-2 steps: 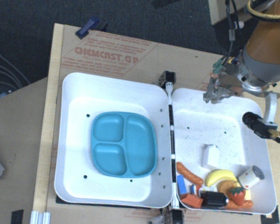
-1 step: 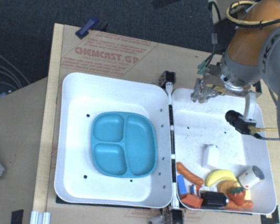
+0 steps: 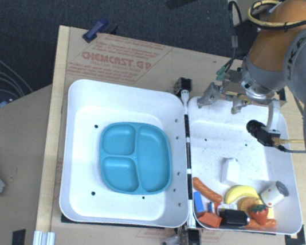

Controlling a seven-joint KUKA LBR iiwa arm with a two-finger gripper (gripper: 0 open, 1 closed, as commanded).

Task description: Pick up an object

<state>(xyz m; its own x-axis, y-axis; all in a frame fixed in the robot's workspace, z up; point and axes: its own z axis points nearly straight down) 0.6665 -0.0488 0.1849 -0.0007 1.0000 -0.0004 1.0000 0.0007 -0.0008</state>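
Observation:
My gripper hovers over the far end of the right bin, open, with nothing between its two grey fingers. The objects lie well apart from it at the bin's near end. They are a white block, a yellow banana, a white cylinder, an orange sausage-shaped piece, a small blue piece, a red piece, a black object and an orange-red toy.
The left bin holds a blue divided plate. A blue clip lies on the cardboard behind the bins. Cables and a metal rail lie off the bench to the left.

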